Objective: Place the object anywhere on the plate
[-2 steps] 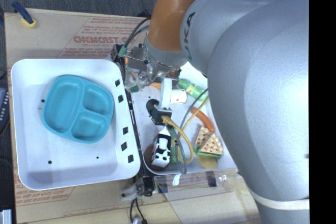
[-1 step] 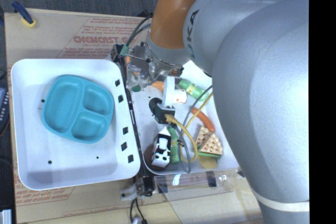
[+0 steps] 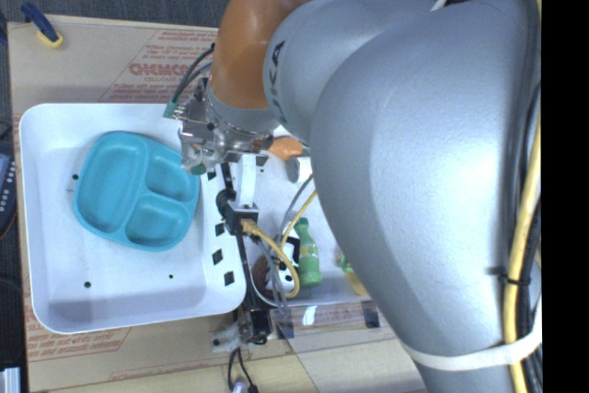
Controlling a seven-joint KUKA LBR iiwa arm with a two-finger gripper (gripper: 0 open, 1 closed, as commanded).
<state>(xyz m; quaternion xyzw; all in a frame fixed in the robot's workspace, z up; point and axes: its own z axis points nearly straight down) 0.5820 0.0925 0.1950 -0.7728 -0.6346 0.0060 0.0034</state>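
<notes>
Lying just left of pincer [image 3: 204, 154], blue plate [image 3: 135, 190]

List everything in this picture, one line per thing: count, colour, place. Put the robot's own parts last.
plate: one, light blue with three compartments, in the left bin.
left bin: one, white, on the bench's left half.
right bin: one, white, mostly hidden under the arm.
green object: one, green, in the right bin near the arm.
orange object: one, orange, in the right bin, partly hidden by the wrist.
clamp: one, blue and yellow, at the bench's upper left corner.
bench: one, brown cardboard surface with red print.
arm: one, grey with an orange band, reaching in from the right.
gripper: one, dark metal, above the divide between the bins, by the plate's right edge.
</notes>
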